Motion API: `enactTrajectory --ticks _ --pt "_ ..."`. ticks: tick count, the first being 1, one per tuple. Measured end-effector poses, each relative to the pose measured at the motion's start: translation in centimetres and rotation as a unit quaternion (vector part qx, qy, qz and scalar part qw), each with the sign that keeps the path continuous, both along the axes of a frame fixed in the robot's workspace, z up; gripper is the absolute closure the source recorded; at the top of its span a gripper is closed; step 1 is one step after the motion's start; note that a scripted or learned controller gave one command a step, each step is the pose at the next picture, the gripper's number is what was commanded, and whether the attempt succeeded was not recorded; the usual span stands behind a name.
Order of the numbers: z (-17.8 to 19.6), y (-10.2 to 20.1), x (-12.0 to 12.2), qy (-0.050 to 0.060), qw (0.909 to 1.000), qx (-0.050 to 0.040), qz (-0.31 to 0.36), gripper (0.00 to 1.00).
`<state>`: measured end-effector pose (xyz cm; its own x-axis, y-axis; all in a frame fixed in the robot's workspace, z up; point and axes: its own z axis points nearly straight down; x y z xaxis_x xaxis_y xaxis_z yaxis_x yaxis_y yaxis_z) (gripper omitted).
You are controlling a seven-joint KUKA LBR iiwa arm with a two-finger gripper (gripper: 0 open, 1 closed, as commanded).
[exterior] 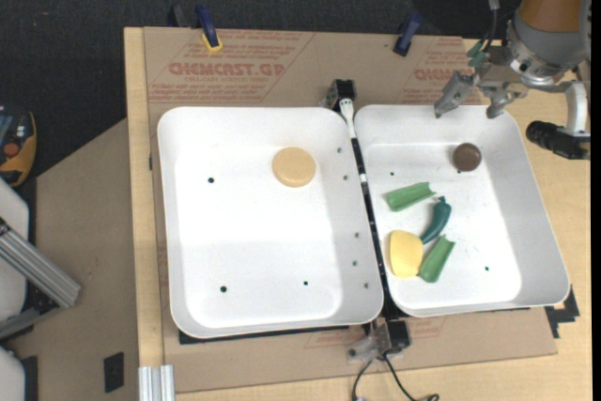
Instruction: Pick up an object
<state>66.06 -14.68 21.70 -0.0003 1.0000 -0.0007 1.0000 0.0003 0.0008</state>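
My gripper [467, 104] hangs over the far edge of the right bin [526, 202], its two fingers spread open with nothing between them. A small brown round piece [467, 157] lies just below it in the bin. Lower in the same bin lie a green piece [408, 195], a teal curved piece [437, 220], a yellow piece [405, 253] and another green piece [437, 260]. A tan round disc [295, 167] rests in the left bin [216, 249].
The bins sit side by side on a cardboard sheet [244, 66] held by a yellow clamp [208, 31] and a blue clamp [408, 33]. A black fitting [341, 93] stands at the far end of the gap between the bins.
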Motion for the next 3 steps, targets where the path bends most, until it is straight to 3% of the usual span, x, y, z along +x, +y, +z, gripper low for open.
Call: enactTrajectory --ticks 1,2,3 --pt "1.1 0.0 0.1 -0.002 1.0 -0.0005 0.001 1.0" --pt "11.8 7.2 0.8 -0.006 1.0 0.0003 0.004 1.0" --pt "17.5 14.3 0.7 -0.005 1.0 0.0013 0.004 1.0"
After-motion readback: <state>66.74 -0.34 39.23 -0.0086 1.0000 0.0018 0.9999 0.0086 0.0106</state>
